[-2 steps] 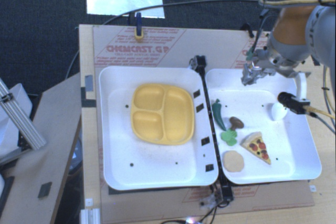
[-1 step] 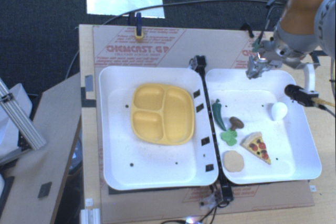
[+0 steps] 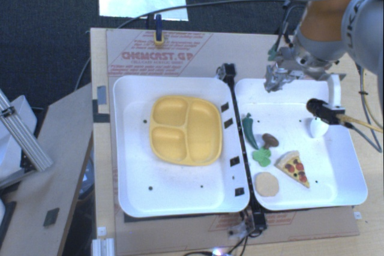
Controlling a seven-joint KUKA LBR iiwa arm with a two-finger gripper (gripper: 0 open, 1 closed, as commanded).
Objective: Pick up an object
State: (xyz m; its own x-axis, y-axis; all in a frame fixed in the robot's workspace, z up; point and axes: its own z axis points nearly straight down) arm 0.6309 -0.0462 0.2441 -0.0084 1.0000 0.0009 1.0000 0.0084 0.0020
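The arm waits above the right bin (image 3: 354,189), with toy food lying below it.

The gripper (image 3: 277,78) hangs over the far left corner of this bin, and whether it is spread or closed cannot be told. The pizza slice (image 3: 293,167) lies flat near the front, between the round cookie (image 3: 267,184) and the bin's right side. It looks light, stiff and thin, so it is probably best pinched across its two straight edges. Its long axis runs diagonally, the tip toward the front right and the crust toward the green pepper (image 3: 249,130).
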